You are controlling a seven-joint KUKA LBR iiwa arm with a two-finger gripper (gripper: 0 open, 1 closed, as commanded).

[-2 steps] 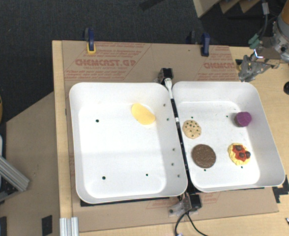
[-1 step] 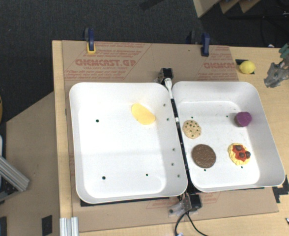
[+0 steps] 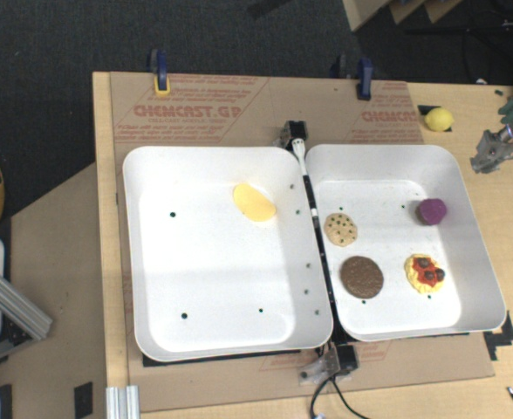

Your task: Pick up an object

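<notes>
The left bin (image 3: 152,234) holds one pale yellow flat piece (image 3: 254,203) near its upper right. Four things lie in the right bin (image 3: 387,168): a chocolate-chip cookie (image 3: 340,228), a round dark brown cookie (image 3: 361,277), a small yellow piece with red topping (image 3: 425,272) and a purple lump (image 3: 431,210). My gripper (image 3: 495,149) is at the far right edge of the view, outside the right bin and above its upper right corner. It is well away from every object.
A yellow ball (image 3: 439,119) rests on the board behind the right bin, close to the gripper. Two blue clamps (image 3: 160,70) (image 3: 364,77) hold the board's far edge. A black divider (image 3: 309,208) runs between the bins.
</notes>
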